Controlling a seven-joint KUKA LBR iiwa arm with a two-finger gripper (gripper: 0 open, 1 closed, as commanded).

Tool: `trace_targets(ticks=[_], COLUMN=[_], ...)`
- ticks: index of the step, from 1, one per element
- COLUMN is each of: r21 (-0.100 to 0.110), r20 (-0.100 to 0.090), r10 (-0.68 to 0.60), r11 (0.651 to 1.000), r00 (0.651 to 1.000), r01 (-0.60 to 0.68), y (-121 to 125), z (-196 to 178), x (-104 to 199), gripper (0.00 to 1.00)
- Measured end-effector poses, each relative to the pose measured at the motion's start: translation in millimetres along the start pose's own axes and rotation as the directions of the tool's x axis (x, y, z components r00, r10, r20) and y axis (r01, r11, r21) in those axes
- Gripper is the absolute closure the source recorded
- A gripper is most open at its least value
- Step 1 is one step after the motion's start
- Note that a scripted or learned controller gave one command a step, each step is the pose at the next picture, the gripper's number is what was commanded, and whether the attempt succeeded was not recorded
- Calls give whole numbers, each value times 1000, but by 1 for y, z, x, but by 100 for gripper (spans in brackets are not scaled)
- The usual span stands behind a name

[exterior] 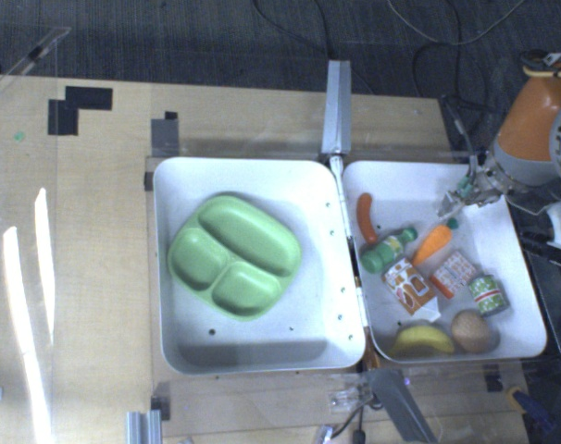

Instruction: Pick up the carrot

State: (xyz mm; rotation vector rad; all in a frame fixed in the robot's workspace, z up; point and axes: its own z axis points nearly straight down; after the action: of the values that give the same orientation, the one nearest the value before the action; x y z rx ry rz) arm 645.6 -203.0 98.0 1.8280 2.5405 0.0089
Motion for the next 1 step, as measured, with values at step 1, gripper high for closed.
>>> trace_targets(ticks=[1], r21=[0], r20=[0], r10=[0], r11=[1000], r00=[1000], r01=[0], y=[0], z=[0], x=[0], gripper=[0])
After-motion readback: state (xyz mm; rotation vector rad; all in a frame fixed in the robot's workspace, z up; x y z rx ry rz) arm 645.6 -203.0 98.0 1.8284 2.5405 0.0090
